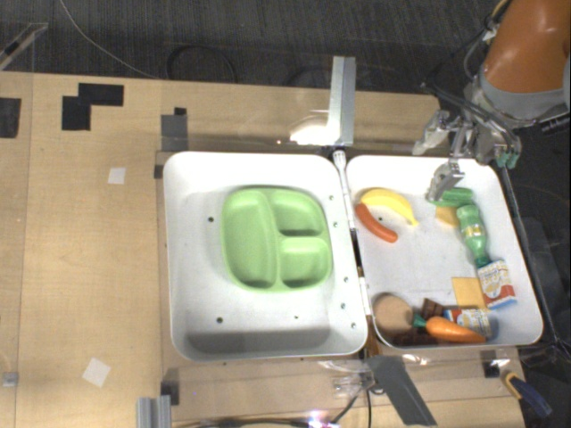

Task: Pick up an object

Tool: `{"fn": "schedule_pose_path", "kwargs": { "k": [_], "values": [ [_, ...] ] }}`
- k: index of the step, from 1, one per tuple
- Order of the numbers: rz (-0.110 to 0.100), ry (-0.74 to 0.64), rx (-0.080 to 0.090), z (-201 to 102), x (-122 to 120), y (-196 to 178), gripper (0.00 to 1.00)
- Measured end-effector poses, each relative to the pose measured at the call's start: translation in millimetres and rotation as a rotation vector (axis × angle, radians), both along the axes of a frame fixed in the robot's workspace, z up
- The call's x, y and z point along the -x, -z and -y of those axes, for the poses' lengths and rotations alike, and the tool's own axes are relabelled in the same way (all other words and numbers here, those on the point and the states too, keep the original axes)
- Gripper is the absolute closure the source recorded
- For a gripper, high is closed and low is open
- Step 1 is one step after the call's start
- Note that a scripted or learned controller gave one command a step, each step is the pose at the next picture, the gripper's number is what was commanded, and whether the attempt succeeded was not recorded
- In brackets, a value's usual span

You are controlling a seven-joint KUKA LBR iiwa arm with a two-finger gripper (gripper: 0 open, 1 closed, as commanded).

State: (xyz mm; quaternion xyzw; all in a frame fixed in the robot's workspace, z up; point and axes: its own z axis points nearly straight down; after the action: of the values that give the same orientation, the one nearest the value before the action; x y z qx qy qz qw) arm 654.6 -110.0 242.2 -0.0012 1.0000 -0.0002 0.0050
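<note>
Pincer [443, 184] hangs low over the right bin's [419, 279] far corner, just beside the green bottle [467, 223]; how it is set I cannot tell. Best to centre over the bottle's body, straddle it crosswise, then descend squarely.

Green bottle [467, 220] laid flat along right bin's far right side, cap end nearest the hand [443, 184]; banana [390, 205] seen lying near, to its left
</note>
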Motion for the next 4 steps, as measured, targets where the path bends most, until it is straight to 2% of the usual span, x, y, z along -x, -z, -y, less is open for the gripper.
{"fn": "schedule_pose_path", "kwargs": {
  "k": [1,2,3,4],
  "values": [
    [-0.008,0.115,-0.003,-30.4,12.8,91.7,0.00],
    [0.005,0.198,-0.003,-29.0,13.6,152.7,0.00],
    [0.005,0.308,-0.004,-11.7,60.0,152.4,0.00],
    [0.005,0.471,-0.004,-25.2,60.9,152.5,0.00]
  ]
}}
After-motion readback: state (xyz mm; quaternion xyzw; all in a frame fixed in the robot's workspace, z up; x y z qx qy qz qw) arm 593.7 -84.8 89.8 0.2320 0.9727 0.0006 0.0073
